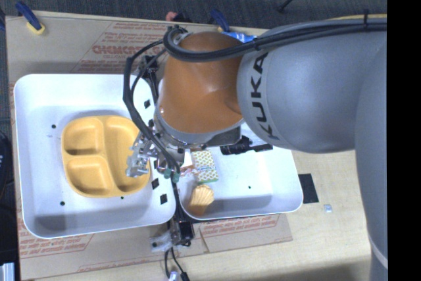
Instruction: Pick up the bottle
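My gripper [139,158] hangs low over the right rim of a yellow divided plate [99,154] in the left bin [39,207], close to the wall between the two bins. The large orange wrist and grey arm cover most of the right bin [276,187]. Just right of the gripper, in the right bin, lie a small green-and-white patterned packet [206,166] and a yellow-orange ribbed object [201,197]. I cannot tell whether either of them is the bottle.
The yellow plate takes up the middle of the left bin, with bare white floor around it. Both bins sit on printed cardboard [99,43]. Black cables [141,76] loop from the wrist over the left bin's right side.
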You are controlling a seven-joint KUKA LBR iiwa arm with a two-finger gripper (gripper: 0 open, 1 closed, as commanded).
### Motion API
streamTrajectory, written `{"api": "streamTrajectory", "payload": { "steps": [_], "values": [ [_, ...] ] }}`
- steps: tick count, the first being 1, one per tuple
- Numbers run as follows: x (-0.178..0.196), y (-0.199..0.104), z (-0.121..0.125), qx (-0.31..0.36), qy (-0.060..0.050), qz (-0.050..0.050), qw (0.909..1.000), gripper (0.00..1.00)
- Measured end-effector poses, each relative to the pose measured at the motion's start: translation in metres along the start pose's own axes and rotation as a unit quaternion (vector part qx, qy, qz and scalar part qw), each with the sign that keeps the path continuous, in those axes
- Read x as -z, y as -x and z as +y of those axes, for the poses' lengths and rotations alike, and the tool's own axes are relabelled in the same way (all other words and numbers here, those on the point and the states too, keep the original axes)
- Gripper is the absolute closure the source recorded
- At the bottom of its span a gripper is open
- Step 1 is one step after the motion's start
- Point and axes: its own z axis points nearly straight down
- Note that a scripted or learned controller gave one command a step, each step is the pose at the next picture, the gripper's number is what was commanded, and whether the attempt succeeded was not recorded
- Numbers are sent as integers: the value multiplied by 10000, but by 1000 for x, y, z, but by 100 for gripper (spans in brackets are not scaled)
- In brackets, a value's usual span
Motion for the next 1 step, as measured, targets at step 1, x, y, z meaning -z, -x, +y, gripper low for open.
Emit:
{"api": "streamTrajectory", "payload": {
  "steps": [1],
  "values": [
    [-13, -12, 45, 1211, -3, 0, 9926, 100]
  ]
}}
